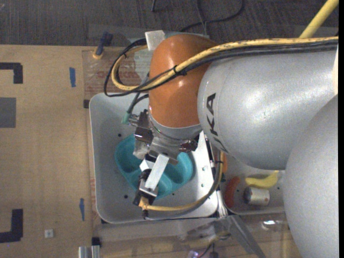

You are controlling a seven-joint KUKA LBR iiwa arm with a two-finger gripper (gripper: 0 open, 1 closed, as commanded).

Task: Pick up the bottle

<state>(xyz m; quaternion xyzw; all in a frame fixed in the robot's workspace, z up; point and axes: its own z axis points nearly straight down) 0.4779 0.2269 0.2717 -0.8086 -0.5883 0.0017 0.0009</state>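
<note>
Well apart from the bottle (235, 191), the fingers (144, 195) hang over a teal dish (124, 160); open or closed, cannot tell.

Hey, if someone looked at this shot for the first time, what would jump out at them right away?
The big grey arm with its orange band dominates, sweeping in from the right over the left white bin. Beneath it, the end effector hangs over a teal object in that bin. A yellow cable runs along the top of the arm, and an orange-red item lies in the right bin.
</note>
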